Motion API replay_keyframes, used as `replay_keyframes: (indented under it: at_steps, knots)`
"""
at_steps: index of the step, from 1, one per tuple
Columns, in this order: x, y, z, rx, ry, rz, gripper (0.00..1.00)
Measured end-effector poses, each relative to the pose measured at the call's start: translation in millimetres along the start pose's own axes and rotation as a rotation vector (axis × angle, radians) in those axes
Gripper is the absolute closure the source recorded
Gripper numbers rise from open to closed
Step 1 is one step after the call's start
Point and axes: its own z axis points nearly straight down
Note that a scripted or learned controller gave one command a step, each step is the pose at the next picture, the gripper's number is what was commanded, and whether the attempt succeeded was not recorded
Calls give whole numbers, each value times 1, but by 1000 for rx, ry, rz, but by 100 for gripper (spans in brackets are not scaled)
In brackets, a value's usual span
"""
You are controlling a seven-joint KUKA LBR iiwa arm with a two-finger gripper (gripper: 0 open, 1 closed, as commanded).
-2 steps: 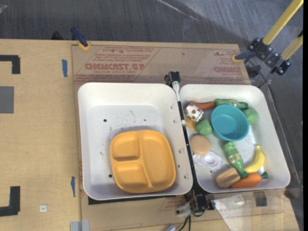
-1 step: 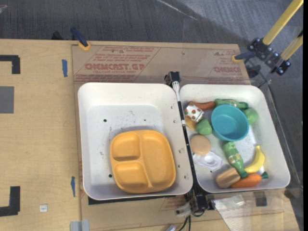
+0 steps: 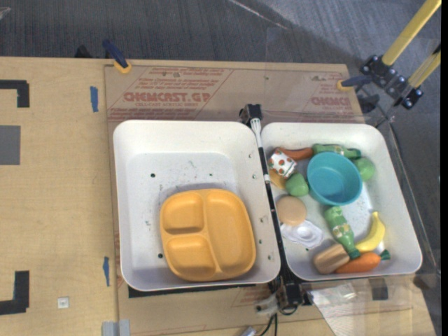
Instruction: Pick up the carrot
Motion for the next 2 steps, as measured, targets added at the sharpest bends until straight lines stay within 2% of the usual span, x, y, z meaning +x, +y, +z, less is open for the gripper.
replay_keyframes:
  at_steps: [2]
  knots:
    - [0,0,0,0,0,0,0]
